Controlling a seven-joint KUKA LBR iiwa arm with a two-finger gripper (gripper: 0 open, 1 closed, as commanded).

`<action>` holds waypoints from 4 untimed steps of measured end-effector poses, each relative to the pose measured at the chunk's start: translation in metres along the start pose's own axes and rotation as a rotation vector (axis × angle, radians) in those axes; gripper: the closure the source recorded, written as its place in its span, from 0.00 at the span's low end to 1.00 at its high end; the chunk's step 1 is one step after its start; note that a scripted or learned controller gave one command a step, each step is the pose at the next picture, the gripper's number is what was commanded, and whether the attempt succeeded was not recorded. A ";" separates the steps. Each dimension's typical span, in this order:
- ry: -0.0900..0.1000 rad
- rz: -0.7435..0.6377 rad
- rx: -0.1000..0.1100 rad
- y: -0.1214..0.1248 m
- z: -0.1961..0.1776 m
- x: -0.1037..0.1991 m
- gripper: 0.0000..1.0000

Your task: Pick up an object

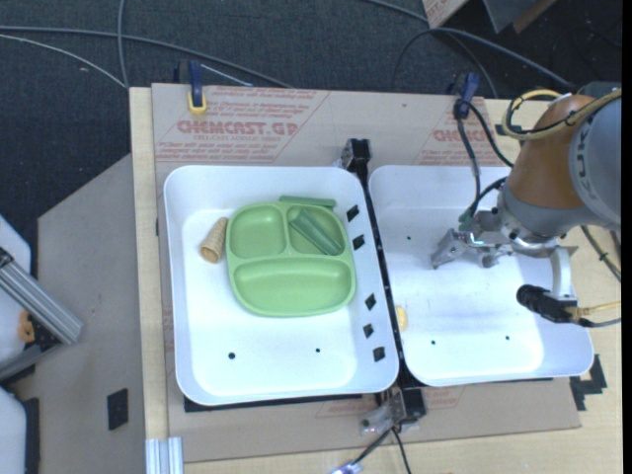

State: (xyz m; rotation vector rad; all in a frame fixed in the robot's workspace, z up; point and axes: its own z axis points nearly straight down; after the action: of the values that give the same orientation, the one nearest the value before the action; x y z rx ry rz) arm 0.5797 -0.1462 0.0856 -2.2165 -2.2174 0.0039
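Jaws [446, 252] low over right bin [434, 309]

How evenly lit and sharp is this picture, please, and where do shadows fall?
Camera view: bright, even light, with both white bins near glare; a soft shadow under the green tray; the pincer is slightly blurred and casts a faint shadow on the right bin.

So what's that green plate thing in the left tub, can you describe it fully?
The green tray is a rounded, plastic-looking divided plate with three compartments: two small at the top, one wide below. It lies flat in the left bin, toward its upper middle. A darker green piece rests in its upper right compartment, and a small tan cone lies against its left edge.
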 end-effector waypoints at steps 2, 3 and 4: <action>-0.004 -0.002 -0.013 0.005 -0.077 0.006 1.00; -0.004 -0.001 -0.012 0.000 -0.124 0.010 1.00; -0.004 -0.001 -0.014 0.001 -0.178 0.010 1.00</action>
State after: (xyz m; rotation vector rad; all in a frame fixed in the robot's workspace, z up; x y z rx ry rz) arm 0.5817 -0.1363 0.2639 -2.2242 -2.2274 -0.0065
